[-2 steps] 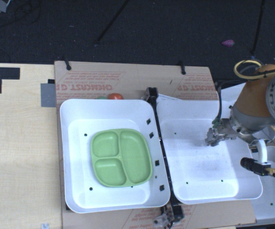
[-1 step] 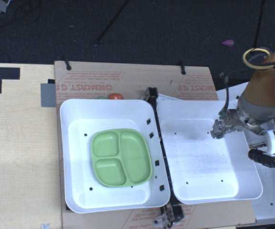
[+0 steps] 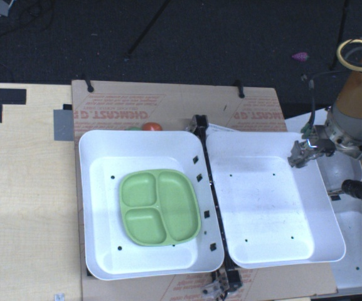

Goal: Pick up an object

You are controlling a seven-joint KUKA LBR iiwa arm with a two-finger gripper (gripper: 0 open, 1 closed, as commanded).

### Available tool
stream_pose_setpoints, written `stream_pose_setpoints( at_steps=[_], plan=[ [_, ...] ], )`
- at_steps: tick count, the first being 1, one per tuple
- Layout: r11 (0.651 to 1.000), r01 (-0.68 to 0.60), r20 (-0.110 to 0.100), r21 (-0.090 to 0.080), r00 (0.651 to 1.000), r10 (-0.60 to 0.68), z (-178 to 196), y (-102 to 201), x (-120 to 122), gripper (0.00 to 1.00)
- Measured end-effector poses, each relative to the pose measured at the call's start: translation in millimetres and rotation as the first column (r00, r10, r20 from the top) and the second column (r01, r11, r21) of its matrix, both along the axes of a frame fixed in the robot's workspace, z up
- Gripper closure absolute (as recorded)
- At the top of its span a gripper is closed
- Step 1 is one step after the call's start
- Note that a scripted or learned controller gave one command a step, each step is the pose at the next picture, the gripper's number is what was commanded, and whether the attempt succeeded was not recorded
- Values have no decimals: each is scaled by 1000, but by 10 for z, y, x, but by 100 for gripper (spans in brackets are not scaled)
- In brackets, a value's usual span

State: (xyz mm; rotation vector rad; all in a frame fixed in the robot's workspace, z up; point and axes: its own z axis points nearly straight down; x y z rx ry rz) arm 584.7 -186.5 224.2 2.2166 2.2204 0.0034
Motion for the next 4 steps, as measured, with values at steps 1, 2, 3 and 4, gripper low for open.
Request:
stream_pose_setpoints(
  at_steps=[1,2,3,4],
  plan=[
    [1000,0,-1,0,1000,0,475,-40,89,100],
    [1000,-2,-7,3,1000,2,496,522,43,100],
    [1000,-2,-9,4,1000,2,301,1055,-31,100],
    [1000,-2,-9,4,1000,2,287,1505,-168,100]
  ],
)
